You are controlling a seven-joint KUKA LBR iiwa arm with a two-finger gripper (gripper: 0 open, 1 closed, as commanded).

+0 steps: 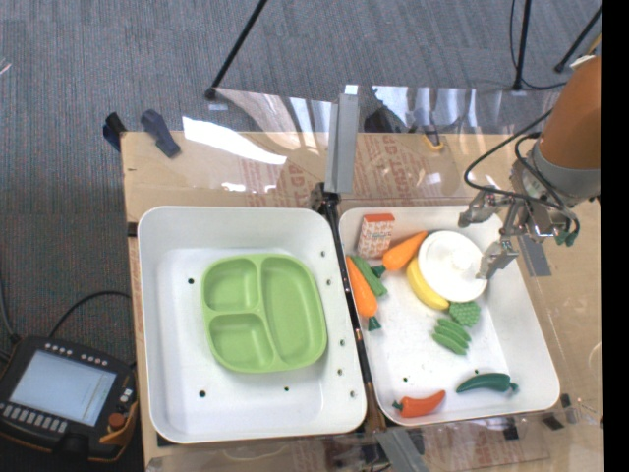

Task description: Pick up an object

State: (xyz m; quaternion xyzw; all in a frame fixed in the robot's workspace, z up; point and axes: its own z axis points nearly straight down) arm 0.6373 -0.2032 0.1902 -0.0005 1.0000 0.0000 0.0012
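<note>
Your fingers (498, 256) hang spread wide, holding nothing, just right of the white plate (450, 264) and banana (425, 290).

One fixed overhead camera, slanted down on both bins (157, 264).

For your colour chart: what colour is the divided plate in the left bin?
Light green; the divided plate shows in the camera view.
</note>
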